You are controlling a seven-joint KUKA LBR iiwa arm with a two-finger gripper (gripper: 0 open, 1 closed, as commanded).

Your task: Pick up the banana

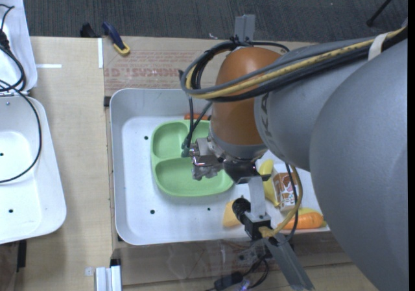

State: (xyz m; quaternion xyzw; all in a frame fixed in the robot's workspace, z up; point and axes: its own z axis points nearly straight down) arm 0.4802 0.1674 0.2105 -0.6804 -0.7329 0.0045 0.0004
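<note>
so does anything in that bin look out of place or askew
Nothing looks spilled or broken. The green divided plate lies flat in the white bin. The gripper hangs over the plate's right edge, while the banana lies further right, mostly hidden behind the arm.

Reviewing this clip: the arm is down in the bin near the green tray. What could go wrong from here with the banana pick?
1. The pincer sits over the green divided plastic tray, while the yellow banana lies to its right, mostly hidden under the grey arm; closing here would likely miss it.
2. The banana lies close to a brown snack packet and an orange carrot-shaped toy; a grasp could catch those instead.
</note>
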